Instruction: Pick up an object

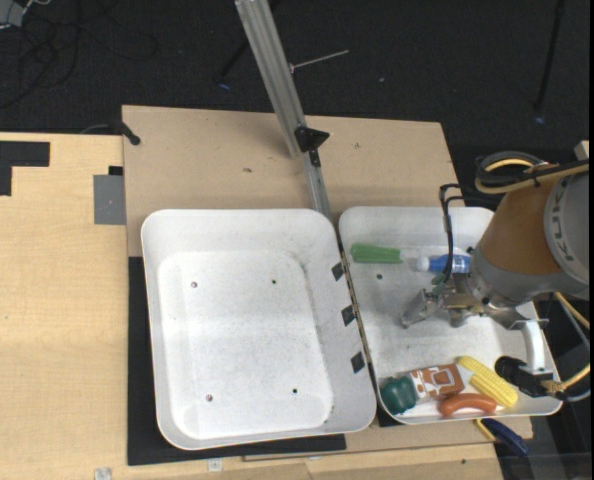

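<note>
While the gripper (417, 311) hangs low in the right bin (377, 368), finger state indiscernible, contents lie apart: green block (375, 254), blue-capped bottle (444, 263), yellow corn cob (488, 381), orange piece (467, 405).

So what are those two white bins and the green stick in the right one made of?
The white bins look like matte moulded plastic, with rounded rims and speckled floors. The green stick seems smooth plastic or foam, evenly coloured; too small to tell which.
</note>
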You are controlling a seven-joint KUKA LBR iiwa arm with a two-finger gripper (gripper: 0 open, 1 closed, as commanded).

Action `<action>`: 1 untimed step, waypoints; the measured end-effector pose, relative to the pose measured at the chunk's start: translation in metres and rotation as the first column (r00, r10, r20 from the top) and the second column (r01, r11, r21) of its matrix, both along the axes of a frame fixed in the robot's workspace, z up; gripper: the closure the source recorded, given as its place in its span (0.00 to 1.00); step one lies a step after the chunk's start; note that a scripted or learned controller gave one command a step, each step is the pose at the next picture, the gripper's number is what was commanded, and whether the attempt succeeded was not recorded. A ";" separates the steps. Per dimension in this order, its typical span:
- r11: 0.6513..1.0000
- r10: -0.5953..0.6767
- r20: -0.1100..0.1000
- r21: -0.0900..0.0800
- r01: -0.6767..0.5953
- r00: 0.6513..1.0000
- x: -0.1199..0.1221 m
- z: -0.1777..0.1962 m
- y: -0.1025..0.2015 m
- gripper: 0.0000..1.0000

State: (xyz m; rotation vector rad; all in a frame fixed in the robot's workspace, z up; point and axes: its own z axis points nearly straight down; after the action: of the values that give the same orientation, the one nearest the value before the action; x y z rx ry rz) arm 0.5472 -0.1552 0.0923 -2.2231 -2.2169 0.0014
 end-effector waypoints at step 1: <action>1.000 -0.006 -0.001 0.001 0.006 1.000 0.000 0.010 -0.001 1.00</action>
State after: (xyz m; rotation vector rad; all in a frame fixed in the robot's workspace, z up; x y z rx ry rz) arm 0.5468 -0.1560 0.1023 -2.2289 -2.2093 0.0008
